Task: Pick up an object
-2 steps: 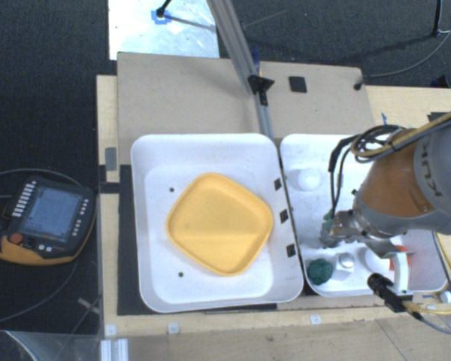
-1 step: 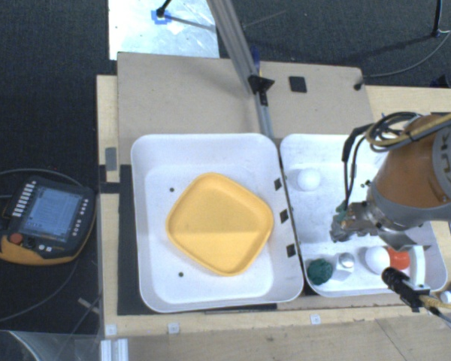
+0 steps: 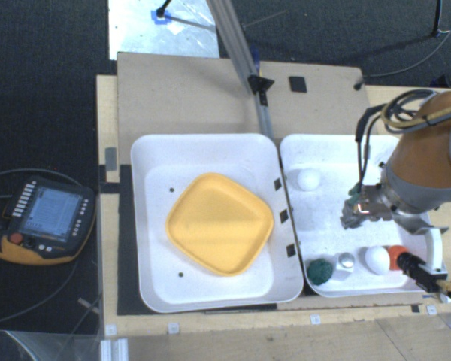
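Observation:
The right bin [image 3: 323, 164] holds several small objects. A white ball [image 3: 308, 179] lies near its far left corner. Along its near edge sit a dark green lump [image 3: 320, 270], a small silver piece [image 3: 346, 261], a white ball [image 3: 376, 259] and an orange object [image 3: 397, 256]. My gripper [image 3: 358, 211] hangs over the middle of this bin, above bare floor, a little beyond the near row. Nothing shows in its grasp. The arm's orange band [image 3: 428, 156] covers the bin's right side.
The left bin [image 3: 154, 164] holds a large yellow square plate [image 3: 219, 222]. A divider with black clips [image 3: 283, 216] separates the bins. A teach pendant [image 3: 43, 218] lies on the floor to the left. A metal pole [image 3: 237, 40] slants in behind the bins.

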Controlling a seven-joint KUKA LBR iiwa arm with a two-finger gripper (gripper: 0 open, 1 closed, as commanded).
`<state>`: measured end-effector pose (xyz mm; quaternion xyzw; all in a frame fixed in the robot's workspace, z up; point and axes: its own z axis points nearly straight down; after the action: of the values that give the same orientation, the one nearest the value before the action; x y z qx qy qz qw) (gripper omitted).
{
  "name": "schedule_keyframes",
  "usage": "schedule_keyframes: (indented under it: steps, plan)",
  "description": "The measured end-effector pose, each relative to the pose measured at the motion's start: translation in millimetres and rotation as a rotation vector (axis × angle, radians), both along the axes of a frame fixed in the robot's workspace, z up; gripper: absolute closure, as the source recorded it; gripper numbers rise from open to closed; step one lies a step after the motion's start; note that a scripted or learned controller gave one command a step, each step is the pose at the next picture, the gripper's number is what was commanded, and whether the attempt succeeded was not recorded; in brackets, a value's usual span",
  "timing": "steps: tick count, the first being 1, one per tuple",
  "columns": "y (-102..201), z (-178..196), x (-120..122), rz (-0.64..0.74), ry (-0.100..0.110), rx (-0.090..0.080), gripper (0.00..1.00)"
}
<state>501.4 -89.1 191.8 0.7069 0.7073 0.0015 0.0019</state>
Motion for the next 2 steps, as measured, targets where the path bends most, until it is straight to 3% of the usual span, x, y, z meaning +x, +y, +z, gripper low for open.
schedule_keyframes:
  steps: [1,2]
  plan:
    - [0,51,1,0.000,0.000,0.000,1.00]
    - [43,39,24,0.003,0.005,0.000,1.00]
